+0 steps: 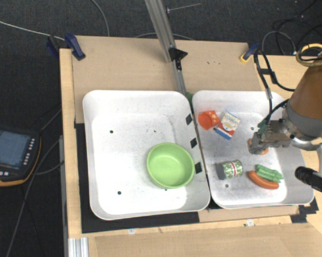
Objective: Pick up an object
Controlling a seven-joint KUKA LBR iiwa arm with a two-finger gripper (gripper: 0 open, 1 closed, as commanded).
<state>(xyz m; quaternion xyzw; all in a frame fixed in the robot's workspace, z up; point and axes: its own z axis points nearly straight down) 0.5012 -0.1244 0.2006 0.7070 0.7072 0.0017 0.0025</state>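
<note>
Objects lie in the right bin (241,198): an orange cup (207,119), a small carton (227,124) with unreadable print, a green-labelled can (230,169) and a toy carrot (264,176). Gripper (259,144) sits low there beside something orange; whether it is open or closed is unclear. Green bowl (170,165) rests in the left bin (127,103).

The arm (311,98) reaches in from the right, gripper (259,143) lowered.

claw (257,145) low in right bin (241,197) | green bowl (170,165) in left bin (104,143)

We see a glossy green plastic bowl (170,165) in a smooth white bin (102,143). The bench (123,63) looks like matt wood.
</note>
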